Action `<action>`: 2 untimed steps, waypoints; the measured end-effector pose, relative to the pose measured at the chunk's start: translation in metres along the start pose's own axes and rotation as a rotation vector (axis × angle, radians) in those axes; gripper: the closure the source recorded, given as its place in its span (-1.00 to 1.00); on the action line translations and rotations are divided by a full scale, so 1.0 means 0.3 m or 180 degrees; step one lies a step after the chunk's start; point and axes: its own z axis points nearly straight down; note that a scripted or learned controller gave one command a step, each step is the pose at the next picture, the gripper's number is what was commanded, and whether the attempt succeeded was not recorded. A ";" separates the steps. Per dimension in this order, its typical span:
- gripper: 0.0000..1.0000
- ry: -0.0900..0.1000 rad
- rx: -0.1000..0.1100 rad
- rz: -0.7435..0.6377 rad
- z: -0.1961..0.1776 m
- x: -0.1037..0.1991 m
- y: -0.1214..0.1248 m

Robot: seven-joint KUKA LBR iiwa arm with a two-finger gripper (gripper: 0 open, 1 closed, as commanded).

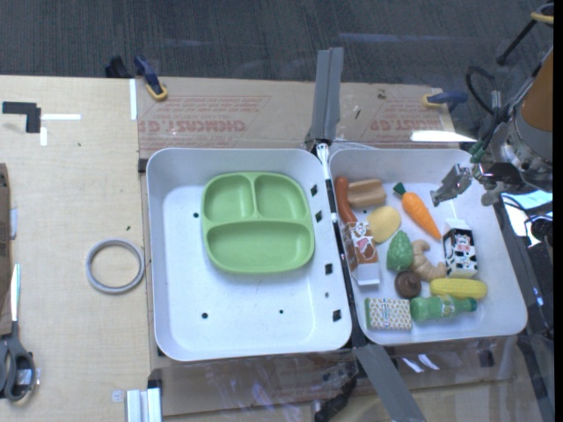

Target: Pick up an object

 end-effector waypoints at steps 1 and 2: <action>-1.00 -0.0006 -0.0017 -0.1358 0.443 0.046 0.108; -1.00 -0.0006 -0.0014 -0.1552 0.504 0.043 0.148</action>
